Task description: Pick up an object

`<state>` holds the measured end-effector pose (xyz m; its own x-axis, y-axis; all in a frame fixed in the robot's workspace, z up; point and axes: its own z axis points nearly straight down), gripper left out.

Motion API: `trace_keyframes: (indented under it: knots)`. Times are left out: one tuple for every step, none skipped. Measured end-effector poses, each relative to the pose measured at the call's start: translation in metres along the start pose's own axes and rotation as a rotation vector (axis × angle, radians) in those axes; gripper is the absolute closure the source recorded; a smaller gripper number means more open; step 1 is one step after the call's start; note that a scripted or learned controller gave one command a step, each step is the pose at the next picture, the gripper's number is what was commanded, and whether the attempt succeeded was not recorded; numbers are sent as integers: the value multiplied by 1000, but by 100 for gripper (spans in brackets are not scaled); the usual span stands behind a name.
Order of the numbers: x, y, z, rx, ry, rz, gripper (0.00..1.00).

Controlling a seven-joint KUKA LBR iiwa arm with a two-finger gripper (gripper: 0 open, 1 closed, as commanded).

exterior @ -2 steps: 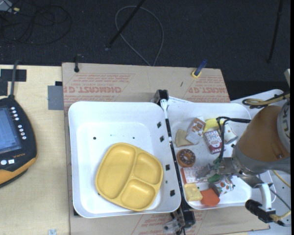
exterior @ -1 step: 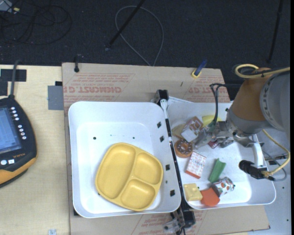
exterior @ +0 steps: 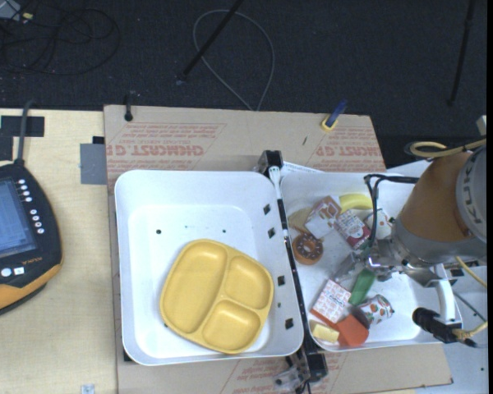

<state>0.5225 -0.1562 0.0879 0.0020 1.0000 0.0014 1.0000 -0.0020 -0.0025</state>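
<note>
Right bin [exterior: 312,189]: arm's jaws [exterior: 370,263] low among clutter, bin centre. Jaw state: cannot tell, wrist hides them.

Contents, clock positions from jaws:
- green bottle [exterior: 362,286], 6 o'clock, touching or just beside
- banana [exterior: 355,201], 12 o'clock
- donut [exterior: 306,249], 9 o'clock
- red-white carton [exterior: 331,300], 7 o'clock
- red block [exterior: 352,332], 6 o'clock, near rim

Left bin [exterior: 140,203]: yellow divided plate [exterior: 216,294].

Progress: nothing seen lifted; arm possibly at grasp stage. Lift remains.
</note>
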Motion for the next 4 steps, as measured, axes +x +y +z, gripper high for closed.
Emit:
trace_keyframes:
  knots:
    - [8,-35,0,-4,-1,-1,0]
    - [28,-46,0,-6,-3,-1,0]
    - [28,-46,-10,-1,3,3,100]
    - [28,-46,-10,-1,3,5,0]
